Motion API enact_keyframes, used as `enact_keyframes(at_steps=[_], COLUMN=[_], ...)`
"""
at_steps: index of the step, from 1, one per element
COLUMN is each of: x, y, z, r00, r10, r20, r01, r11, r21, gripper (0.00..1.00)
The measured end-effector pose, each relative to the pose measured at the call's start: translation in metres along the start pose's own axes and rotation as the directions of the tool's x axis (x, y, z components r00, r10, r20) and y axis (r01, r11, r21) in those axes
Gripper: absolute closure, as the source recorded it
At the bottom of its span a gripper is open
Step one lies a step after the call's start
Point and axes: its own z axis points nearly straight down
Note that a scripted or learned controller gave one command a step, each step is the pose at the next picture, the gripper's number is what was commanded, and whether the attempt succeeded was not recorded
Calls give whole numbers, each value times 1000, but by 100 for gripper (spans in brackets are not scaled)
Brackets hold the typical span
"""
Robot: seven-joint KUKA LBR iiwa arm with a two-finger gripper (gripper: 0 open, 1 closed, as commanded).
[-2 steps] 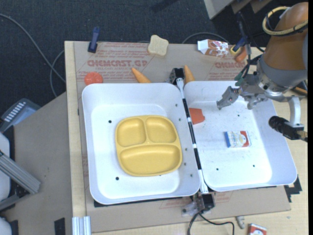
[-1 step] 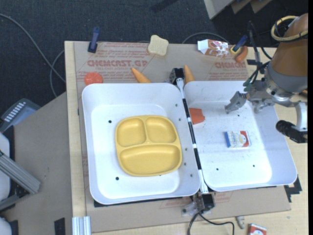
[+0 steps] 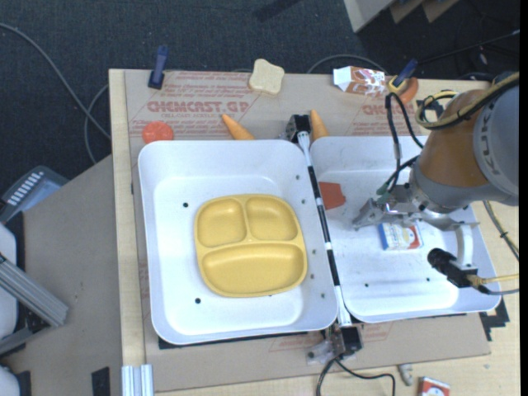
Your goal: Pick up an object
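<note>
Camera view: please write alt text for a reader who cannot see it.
The grey arm's tool is low in the right bin, beside a small blue and white packet and an orange block. The left bin holds a yellow divided plate.

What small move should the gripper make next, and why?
Probably lower straight onto the small blue and white packet. The gripper sits at its upper left edge in the right bin, nothing visibly held; the orange block lies farther left.
</note>
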Motion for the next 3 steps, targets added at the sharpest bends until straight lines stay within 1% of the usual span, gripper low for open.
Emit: enact_keyframes(at_steps=[1,2,3], x=[-74,-48,-97], y=[39,7,35], z=[-69,-51,-44], r00=[1000,1000,1000], r10=[1,0,0], r20=[0,-3,0], r01=[-1,0,0], r11=[1000,1000,1000], r21=[6,11,7], gripper=[0,0,0])
